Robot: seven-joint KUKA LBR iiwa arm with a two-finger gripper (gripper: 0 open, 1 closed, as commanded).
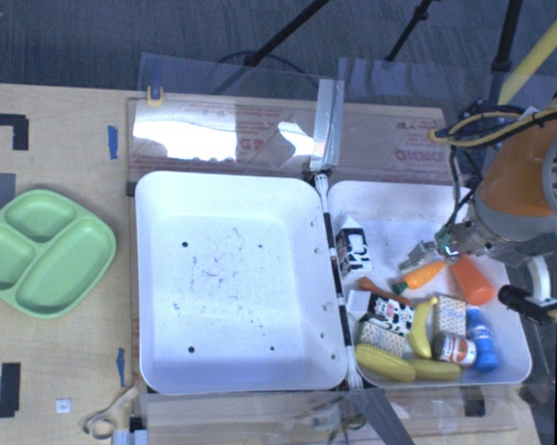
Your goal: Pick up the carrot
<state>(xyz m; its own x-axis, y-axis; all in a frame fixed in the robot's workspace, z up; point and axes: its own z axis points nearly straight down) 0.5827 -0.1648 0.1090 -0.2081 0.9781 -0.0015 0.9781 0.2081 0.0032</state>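
Carrot first: the small orange toy carrot (423,274) lies in the right white plastic bin (520,362), in its upper middle part, its long axis slanting from lower left to upper right. The metal claw (448,243) on the grey arm hangs just beside the carrot's upper right end, close above it, so the target sits down and to the left of the claw. Whether the claw is wide or narrow I cannot tell; it is too small and blurred.

Clutter crowds the carrot. An orange rounded bottle (473,279) lies just to its right, under the arm. A white carton with black print (353,250) is to its left. Below are a yellow banana (423,328), a yellow corn cob (384,362), a black-and-white patterned box (388,313) and a blue-capped bottle (482,350). The bottle looks likeliest to get in the way.

The left white bin (231,270) sits alongside, and a green divided plate (48,252) rests on the wooden counter (55,346), well apart.
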